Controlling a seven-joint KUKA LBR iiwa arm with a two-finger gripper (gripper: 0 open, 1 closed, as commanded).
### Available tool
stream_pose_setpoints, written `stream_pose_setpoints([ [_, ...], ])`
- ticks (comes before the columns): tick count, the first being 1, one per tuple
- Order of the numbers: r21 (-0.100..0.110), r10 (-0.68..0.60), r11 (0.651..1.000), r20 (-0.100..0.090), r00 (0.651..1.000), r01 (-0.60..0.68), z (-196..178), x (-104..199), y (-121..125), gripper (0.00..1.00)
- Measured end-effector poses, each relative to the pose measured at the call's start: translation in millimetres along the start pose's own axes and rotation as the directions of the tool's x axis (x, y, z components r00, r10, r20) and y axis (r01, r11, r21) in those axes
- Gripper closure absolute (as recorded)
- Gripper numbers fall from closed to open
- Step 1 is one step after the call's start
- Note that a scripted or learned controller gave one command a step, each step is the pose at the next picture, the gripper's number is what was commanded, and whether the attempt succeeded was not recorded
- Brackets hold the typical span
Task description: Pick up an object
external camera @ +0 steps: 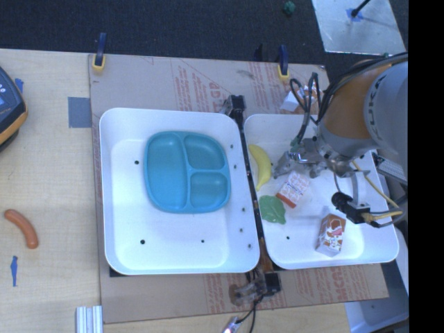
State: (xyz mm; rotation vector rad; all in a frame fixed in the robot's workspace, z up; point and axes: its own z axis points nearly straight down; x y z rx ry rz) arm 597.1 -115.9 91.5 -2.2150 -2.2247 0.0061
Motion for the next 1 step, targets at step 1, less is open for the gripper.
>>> stream_pose_setpoints([
  [1,0.000,0.000,1.000,-0.001,1.000,0.000,0.4,12.4,-60.6,0.00],
])
